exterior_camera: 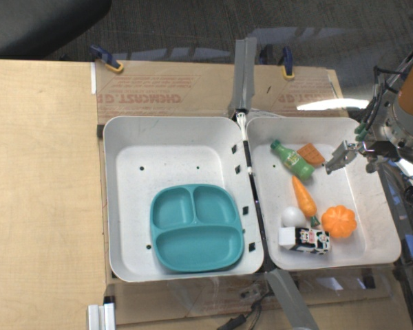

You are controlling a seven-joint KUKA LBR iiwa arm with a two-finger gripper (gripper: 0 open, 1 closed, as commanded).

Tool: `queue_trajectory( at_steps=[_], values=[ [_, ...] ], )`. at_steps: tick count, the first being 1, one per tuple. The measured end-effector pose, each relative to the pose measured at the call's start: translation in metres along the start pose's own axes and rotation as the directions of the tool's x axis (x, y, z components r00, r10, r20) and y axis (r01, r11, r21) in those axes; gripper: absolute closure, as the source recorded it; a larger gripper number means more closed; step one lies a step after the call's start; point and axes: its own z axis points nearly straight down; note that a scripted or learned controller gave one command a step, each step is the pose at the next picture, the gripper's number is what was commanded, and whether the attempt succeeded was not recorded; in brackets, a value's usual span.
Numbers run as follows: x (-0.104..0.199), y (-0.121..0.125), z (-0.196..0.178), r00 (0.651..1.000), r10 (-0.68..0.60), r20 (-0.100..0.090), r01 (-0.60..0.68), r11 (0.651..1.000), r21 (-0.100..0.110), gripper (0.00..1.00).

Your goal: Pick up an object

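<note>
I am reaching in from the right edge of the camera view, with my gripper (339, 158) hanging over the upper right part of the right bin (382, 256). The fingers are standing slightly parted, and nothing is showing between them; I am gripping no object.

The right bin is holding the pickable objects. A green bottle (292, 157) is lying on its side near the upper middle of the bin, its neck pointing up and left. An orange cracker-like piece (312, 154) is lying just beside the bottle, to its right, between the bottle and my gripper. A carrot (303, 196) is lying below the bottle, running diagonally down toward the right. A white egg-shaped item (292, 216) is sitting just beside the carrot's lower end. A small orange pumpkin (339, 221) is sitting to the right of the carrot. A black-and-white carton (305, 238) is lying near the bin's lower edge, below the egg-shaped item and the pumpkin.

The left bin (124, 157) is holding a teal divided plate (196, 229) with three compartments, lying flat in its lower middle area.
</note>
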Motion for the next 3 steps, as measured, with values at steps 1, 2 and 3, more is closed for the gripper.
queue_trajectory(
  at_steps=[1,2,3],
  values=[
    [0.004,-0.001,0.151,0.99,-0.144,-0.002,0.144,0.99,0.002,0.0],
    [0.011,0.018,0.178,0.988,-0.155,-0.001,0.155,0.988,0.0,0.0],
    [0.009,0.018,0.169,0.988,-0.151,0.0,0.151,0.988,-0.001,1.0]
  ],
)
